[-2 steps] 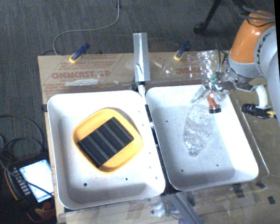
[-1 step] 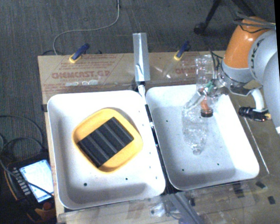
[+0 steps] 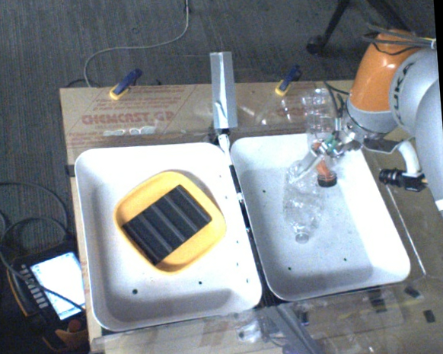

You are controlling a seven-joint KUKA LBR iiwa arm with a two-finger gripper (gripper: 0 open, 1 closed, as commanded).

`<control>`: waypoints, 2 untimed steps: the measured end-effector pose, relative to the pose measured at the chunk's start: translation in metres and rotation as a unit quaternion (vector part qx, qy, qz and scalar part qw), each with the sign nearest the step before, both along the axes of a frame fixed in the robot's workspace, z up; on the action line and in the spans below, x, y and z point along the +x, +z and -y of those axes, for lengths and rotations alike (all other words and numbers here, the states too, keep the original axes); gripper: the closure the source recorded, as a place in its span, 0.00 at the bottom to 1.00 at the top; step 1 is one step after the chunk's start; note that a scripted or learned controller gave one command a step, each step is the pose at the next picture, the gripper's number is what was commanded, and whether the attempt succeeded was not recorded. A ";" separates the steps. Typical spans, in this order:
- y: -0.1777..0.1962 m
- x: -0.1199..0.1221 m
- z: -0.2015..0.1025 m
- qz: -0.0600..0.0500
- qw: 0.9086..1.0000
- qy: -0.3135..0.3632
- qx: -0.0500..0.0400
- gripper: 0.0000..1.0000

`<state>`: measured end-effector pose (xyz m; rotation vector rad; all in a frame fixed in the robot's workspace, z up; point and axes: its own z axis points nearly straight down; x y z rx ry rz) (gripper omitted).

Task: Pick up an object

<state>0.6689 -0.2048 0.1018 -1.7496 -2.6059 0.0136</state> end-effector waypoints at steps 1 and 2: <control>0.008 -0.001 -0.001 -0.002 1.000 0.000 0.001 1.00; 0.084 0.000 -0.039 0.004 0.998 0.055 0.002 1.00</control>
